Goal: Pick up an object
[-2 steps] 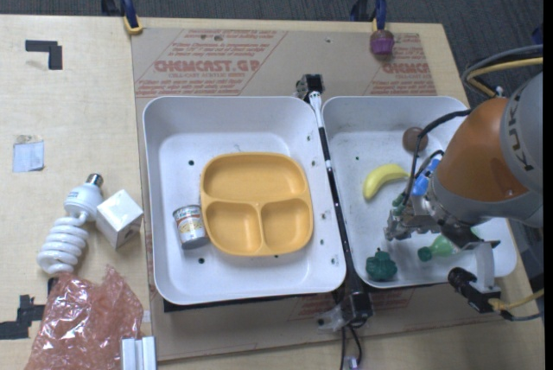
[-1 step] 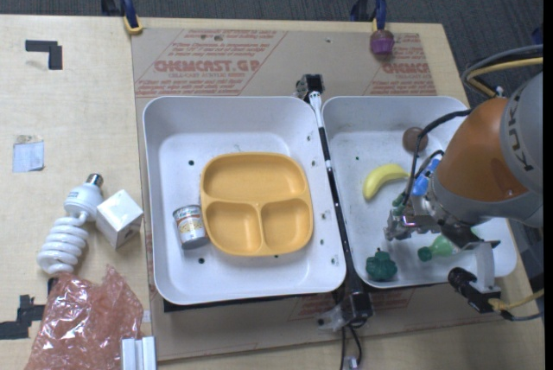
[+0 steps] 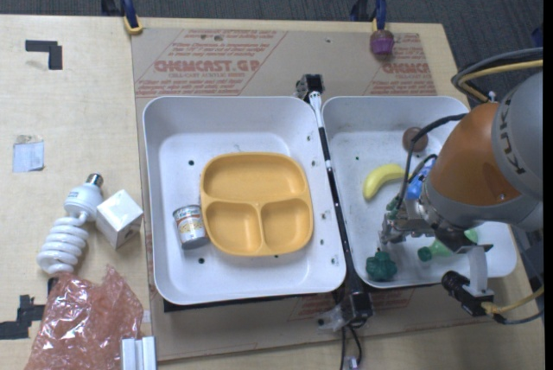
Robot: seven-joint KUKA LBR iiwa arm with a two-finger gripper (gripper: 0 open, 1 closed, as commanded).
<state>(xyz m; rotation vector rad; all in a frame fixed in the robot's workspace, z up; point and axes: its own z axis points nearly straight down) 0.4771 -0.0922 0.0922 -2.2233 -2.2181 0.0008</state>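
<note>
Camera view: I am watching the arm (image 3: 484, 169) reaching into the right bin (image 3: 346, 113) from the right side. The pincer (image 3: 399, 228) is hanging low over the bin floor, just above a dark green toy (image 3: 380, 266) near the front wall. I cannot tell how far the pincer is standing open, nor whether it is gripping anything. A banana (image 3: 381, 180) is lying just beside it toward the bin's middle, and a small brown object (image 3: 415, 137) is sitting farther back.

Risk, as I am judging it: the green toy is resting close to the wall, so a descent could be catching the rim or pushing the toy aside instead of enclosing it.

The left bin (image 3: 164, 113) is holding a yellow divided tray (image 3: 257, 204) and a small can (image 3: 188, 226) touching it; the can's label is too small to read. The brown sheet (image 3: 207, 57) on the bench (image 3: 69, 109) is reading "CHEMCAST GP". A bulb (image 3: 69, 232) is lying at the left.
</note>
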